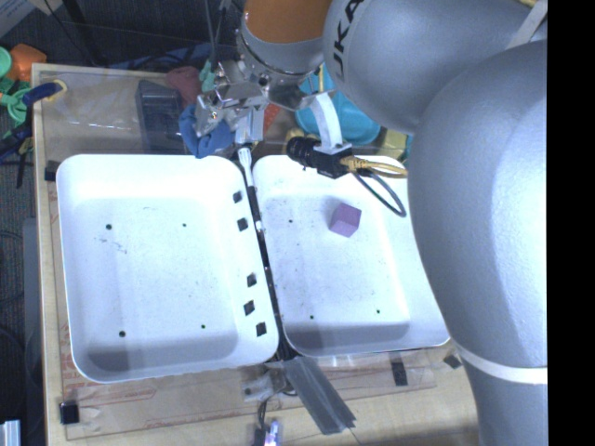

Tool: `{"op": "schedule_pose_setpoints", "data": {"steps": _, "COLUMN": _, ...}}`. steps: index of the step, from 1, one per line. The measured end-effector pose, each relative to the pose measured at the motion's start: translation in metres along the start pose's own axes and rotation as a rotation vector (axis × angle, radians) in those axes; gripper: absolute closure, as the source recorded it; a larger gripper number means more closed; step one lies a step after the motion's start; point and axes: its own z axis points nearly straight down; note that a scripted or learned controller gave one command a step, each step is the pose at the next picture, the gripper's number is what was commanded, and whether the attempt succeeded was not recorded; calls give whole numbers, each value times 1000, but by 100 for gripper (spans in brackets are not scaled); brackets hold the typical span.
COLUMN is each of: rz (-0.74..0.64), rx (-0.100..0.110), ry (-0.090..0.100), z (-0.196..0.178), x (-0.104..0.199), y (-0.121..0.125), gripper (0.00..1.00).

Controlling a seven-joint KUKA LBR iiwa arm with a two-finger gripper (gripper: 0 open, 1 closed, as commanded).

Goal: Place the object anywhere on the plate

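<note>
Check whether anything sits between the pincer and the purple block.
Nothing visible does. The pincer hangs over the far rim where the bins meet; the purple block lies alone on the floor of the view's right bin.

Purple cube (345,219) in right bin (316,328), tool (239,126) near that bin's far left corner

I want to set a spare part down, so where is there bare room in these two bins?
The left bin has bare floor from wall to wall. In the right bin, the near half below the purple block is free. It is crowded at the far rim, by the gripper.
</note>
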Motion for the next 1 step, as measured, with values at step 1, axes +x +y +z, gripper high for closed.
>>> {"op": "schedule_pose_setpoints", "data": {"steps": 1, "rz": -176, "rx": 4, "ry": 1, "z": 45, "x": -36, "y": -11, "gripper": 100}}
